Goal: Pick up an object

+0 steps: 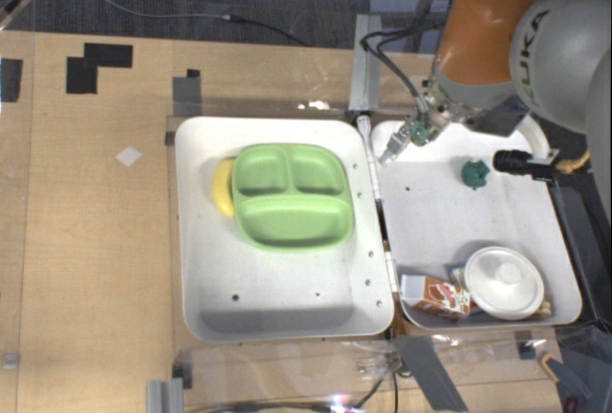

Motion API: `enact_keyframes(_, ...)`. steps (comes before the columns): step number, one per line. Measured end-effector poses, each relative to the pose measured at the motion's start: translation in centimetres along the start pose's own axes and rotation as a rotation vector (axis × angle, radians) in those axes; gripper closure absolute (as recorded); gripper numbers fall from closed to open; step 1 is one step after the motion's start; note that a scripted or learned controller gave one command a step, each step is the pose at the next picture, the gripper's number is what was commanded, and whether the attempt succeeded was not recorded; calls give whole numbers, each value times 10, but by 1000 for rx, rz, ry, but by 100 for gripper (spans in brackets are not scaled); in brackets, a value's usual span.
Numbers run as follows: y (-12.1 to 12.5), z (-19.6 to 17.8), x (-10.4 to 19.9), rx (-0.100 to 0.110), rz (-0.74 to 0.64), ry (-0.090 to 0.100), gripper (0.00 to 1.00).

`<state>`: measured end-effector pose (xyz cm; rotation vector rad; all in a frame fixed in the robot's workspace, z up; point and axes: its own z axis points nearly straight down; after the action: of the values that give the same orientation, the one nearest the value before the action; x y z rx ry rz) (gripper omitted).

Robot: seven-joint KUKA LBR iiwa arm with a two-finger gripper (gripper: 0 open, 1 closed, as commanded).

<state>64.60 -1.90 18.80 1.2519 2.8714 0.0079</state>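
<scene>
Camera view, pincer (400, 141) state unclear, small green object (475, 174) near, to its right.

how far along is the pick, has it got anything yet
Nothing looks picked yet. The gripper hangs over the upper left corner of the right bin, with no object seen between its fingers. The small green object, the white bowl and the snack packet lie in that bin; the green divided plate sits over a yellow item in the left bin. Reaching, grasping and lifting remain.
</scene>
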Motion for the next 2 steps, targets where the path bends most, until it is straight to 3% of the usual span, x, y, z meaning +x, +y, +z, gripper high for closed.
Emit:
enact_keyframes(1,-74,-63,-106,2,-137,-3,100)
enact_keyframes(2,-74,-63,-106,2,-138,-2,0)
